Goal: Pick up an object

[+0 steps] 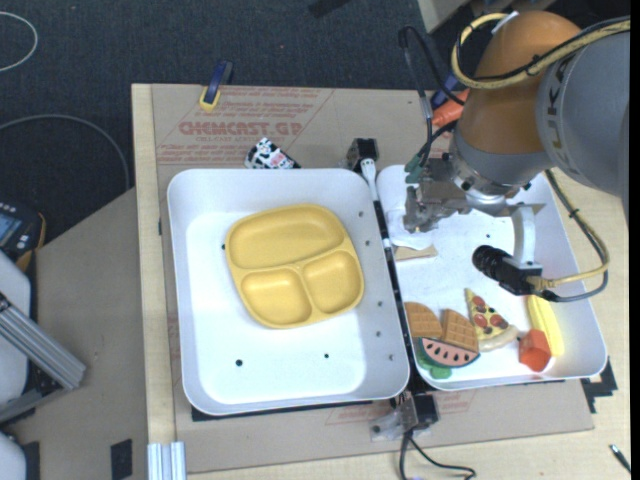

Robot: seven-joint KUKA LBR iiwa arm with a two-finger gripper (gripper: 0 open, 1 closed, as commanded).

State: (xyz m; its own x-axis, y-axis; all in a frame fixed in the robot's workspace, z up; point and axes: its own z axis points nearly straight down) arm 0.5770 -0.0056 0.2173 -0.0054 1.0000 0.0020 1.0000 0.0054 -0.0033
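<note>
Toy food lay clustered at the near end of the right bin [590, 353]: watermelon slice [446, 353], waffle piece [460, 329], pizza slice [487, 320], yellow piece [545, 326], orange piece [535, 352]. Nothing lifted yet, by the look of it. Hung over the far left corner of that bin, well apart from the food: the gripper [425, 213]; jaw state impossible to tell. Sat in the left bin [200, 368]: a yellow divided plate [293, 265]. Judged barely begun; choosing, closing and lifting all left.
</note>
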